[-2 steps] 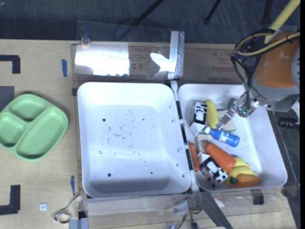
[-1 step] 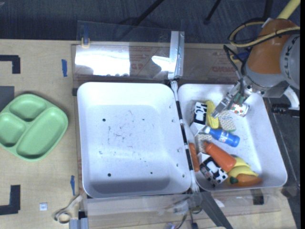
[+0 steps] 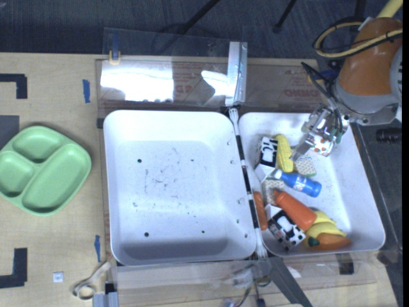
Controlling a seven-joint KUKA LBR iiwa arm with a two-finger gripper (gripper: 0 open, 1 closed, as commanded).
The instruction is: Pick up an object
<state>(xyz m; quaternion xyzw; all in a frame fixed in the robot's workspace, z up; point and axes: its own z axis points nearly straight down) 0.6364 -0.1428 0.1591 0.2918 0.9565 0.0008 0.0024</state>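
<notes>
gripper (image 3: 305, 141) low in right bin (image 3: 367, 190), fingers apparently spread, holding nothing | yellow corn (image 3: 284, 153) just beside fingertips, against blue bottle (image 3: 301, 183) | advice: centre over corn, descend straight, close across its narrow width

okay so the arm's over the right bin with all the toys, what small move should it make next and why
Probably lower straight down. The gripper hangs above the yellow corn-shaped toy in the right white bin, its fingers apart and nothing between them, so descending would likely bring them around it.
</notes>
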